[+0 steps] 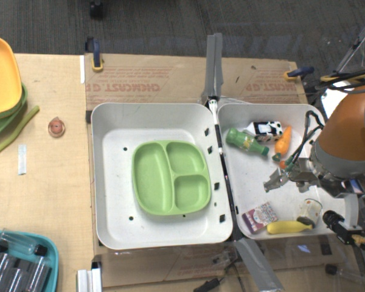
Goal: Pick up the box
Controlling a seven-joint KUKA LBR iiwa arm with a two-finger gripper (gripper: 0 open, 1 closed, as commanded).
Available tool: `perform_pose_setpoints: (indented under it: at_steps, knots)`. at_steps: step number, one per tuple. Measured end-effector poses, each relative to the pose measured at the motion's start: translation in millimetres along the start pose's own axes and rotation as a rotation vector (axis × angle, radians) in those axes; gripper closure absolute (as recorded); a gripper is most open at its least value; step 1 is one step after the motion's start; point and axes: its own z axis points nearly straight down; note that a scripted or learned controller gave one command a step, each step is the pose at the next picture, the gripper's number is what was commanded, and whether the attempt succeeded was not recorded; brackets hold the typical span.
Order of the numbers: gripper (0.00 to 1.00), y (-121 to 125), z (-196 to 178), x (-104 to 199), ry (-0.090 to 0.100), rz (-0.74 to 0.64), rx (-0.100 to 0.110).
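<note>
Cardboard, by its look: the box (pixel 260 217) lies flat in the right bin (pixel 255 181), touching the banana (pixel 289 226). Expect it light and crushable; grip across its short edges. Your gripper (pixel 277 182) hovers above, jaws apparently apart, holding nothing.

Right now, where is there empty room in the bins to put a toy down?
Left bin: the white strip around the green tray is bare. Right bin: free floor lies left of the gripper, between the green bottle and the box. It is crowded up by the bottle, cow and carrot, and down by the banana.
</note>
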Motion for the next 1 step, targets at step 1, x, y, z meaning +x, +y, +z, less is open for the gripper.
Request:
perform_pose_setpoints:
  at_steps: [1]
  knots:
    - [0.0,-2.1,47.7,20.0,0.001,0.046,0.004]
